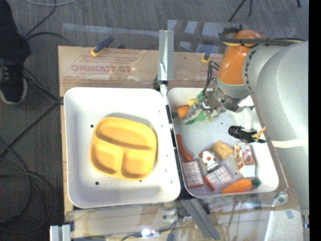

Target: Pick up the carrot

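Observation:
An orange carrot [236,186] with a dark green tip lies along the front wall of the right bin [266,149], near its front right corner. My gripper [202,107] is at the far left of that bin, well away from this carrot, and hangs over a green thing [193,117]. A small orange piece [183,111] lies just left of the gripper against the bin's left wall. The wrist hides how the gripper meets these two things.
The right bin also holds a red stick [184,152] along its left wall, a cheese wedge [222,148], a round tin [208,158], two red packets [192,173] and a small carton [245,157]. A yellow divided tray [123,147] lies in the left bin [75,134].

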`<state>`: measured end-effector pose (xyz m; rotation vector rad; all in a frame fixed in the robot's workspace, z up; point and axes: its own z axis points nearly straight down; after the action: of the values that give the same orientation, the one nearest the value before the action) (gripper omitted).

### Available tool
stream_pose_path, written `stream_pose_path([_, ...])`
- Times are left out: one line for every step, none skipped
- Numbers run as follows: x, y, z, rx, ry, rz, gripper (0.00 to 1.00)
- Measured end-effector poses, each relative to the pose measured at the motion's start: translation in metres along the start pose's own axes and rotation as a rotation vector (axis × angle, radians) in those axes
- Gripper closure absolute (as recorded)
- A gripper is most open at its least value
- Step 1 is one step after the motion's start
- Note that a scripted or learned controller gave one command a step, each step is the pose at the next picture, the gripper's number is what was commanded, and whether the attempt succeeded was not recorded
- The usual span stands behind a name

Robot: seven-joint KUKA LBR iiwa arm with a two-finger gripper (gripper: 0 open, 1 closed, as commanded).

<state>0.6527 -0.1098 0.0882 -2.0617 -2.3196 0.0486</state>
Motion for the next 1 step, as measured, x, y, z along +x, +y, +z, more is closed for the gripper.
stream_pose_path([-0.0002, 0.0001, 0.0002, -0.001, -0.001, 0.0, 0.0])
